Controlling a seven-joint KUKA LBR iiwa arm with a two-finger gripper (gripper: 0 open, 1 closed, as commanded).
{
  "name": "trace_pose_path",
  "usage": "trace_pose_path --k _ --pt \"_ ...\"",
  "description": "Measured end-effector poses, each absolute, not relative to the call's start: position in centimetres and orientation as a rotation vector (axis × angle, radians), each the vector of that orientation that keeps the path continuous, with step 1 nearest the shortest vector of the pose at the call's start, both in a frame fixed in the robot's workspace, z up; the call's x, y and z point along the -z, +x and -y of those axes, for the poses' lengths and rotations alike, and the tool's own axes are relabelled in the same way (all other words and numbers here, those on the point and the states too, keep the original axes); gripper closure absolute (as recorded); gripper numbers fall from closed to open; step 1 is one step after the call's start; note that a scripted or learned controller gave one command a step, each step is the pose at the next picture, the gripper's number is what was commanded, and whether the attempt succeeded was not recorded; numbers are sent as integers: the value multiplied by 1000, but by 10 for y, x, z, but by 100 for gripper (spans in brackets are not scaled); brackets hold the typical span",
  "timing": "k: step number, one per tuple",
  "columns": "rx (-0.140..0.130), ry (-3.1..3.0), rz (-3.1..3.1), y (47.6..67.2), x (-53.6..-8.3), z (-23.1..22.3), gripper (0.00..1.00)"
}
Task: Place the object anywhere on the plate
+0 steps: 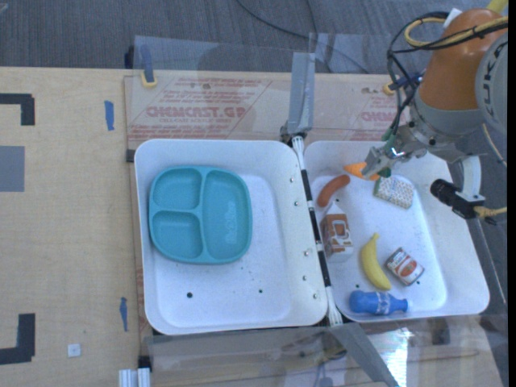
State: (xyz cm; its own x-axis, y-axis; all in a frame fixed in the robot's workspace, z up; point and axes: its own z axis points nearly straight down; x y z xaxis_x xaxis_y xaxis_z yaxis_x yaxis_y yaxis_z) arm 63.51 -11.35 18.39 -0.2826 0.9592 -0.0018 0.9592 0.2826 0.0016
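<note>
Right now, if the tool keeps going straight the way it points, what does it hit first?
Probably the carrot, just beyond the tool toward the divider. The sausage lies below that line. Height above the bin is unclear.

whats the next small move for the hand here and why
Probably lower the hand a little onto the orange item just beside it. The hand hovers at the right bin's top edge near that item and the speckled block, while the teal plate in the left bin has nothing on it yet.

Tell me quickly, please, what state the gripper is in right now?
Gripper: low over the right bin, beside the sponge; its state cannot be told.
</note>
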Motion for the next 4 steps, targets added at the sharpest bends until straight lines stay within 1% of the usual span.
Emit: trace_pose_path --k 1,2,3,4 --pt "-2 1848 -2536 667 -186 37 100" --pt "0 1728 -2623 656 -188 -37 100" --pt "0 1656 -2670 582 -185 -93 100" --pt "3 1778 -2593 478 -205 -168 100"
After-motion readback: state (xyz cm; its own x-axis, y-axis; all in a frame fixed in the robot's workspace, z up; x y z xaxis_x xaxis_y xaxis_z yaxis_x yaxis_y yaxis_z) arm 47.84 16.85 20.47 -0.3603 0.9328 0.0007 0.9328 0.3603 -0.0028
